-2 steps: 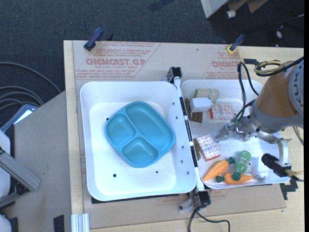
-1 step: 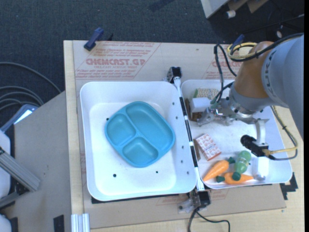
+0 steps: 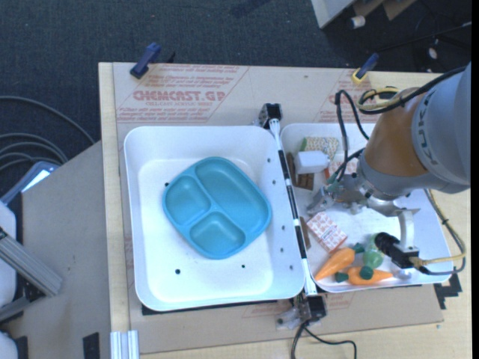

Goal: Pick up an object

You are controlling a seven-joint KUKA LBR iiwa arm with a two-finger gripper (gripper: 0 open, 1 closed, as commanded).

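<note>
Claw point(image 3: 334, 197) sits low in the right bin point(image 3: 428, 226); can't tell whether it's open, or whether it has hold of anything. Red-and-white checked packet point(image 3: 326, 230) lies just below it, carrots point(image 3: 334, 263) further below, white box point(image 3: 312, 161) just above. Blue divided plate point(image 3: 215, 207) is well left, in the left bin point(image 3: 150, 223).

Blue divided plate point(image 3: 216, 206) filling left bin point(image 3: 142, 223) centre, open rim space, right bin point(image 3: 426, 230) crowded
</note>
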